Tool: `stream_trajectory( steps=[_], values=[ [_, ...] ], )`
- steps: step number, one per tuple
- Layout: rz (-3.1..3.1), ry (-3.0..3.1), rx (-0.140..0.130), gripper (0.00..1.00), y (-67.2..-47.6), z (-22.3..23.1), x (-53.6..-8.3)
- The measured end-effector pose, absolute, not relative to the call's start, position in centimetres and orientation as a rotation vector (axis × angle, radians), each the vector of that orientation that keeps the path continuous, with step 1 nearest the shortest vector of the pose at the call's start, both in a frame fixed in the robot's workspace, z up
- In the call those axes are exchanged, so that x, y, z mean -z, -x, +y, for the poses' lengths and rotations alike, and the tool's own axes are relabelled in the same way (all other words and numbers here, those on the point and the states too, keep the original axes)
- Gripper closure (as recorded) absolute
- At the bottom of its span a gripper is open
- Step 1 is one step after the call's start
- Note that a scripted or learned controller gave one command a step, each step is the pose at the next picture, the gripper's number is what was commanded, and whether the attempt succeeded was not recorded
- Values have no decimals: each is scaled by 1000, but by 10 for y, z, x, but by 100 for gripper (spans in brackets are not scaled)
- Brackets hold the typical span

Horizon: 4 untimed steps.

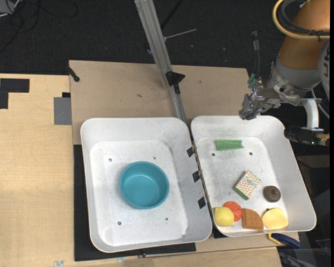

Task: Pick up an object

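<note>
The right bin (pixel 289 149) holds several small items: a green block (pixel 229 144) near its back, a patterned green-and-white box (pixel 247 184) in the middle, and a dark brown ring-shaped piece (pixel 272 193) to its right. Along the front edge lie a yellow and red fruit pair (pixel 227 213), an orange-brown piece (pixel 252 219) and a yellow fruit (pixel 275 218). My gripper (pixel 249 112) hangs above the back rim of the right bin, right of and beyond the green block. Nothing shows between its tips.
The left bin (pixel 100 138) contains a teal bowl (pixel 144 184). A grey metal rail (pixel 158 49) slants down from the top to the gap between the bins. Black clips (pixel 195 175) sit along the divide. Wooden bench surface (pixel 28 166) lies to the left.
</note>
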<state>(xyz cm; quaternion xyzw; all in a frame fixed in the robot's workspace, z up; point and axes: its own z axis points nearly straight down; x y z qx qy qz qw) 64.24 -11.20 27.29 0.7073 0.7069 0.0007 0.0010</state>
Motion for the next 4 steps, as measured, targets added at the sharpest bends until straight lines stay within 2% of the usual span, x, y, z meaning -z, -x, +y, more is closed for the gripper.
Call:
stream_trajectory(
  steps=[2,3,4],
  values=[
    [2225,-2220,1,100,-612,-14,-243],
    [2227,-2219,2,100,-590,35,-229],
    [2225,-2219,2,100,-582,81,-230]
  ],
)
